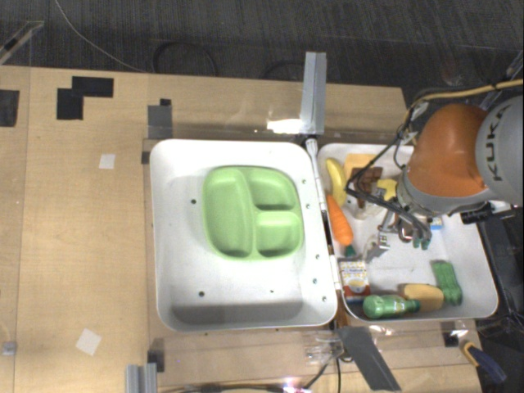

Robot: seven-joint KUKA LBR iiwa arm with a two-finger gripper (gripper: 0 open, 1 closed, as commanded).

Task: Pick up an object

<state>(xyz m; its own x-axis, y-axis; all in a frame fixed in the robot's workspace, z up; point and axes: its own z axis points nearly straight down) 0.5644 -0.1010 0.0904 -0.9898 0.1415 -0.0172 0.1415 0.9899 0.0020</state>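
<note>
Counting one green tray (250, 211), one carrot (340, 219), one banana (335, 173); pincer (401, 229) state indiscernible.

green divided tray (250, 211) in left white bin (176, 301), wooden bench (74, 244)

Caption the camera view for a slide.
KUKA arm lowers its hand into the right bin of toy food; green divided plate sits in the left bin.

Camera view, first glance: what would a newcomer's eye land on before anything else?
The pale green divided tray in the middle of the left bin stands out first. Next comes the arm's orange band over the right bin, where a carrot, banana and green bottle lie.
</note>
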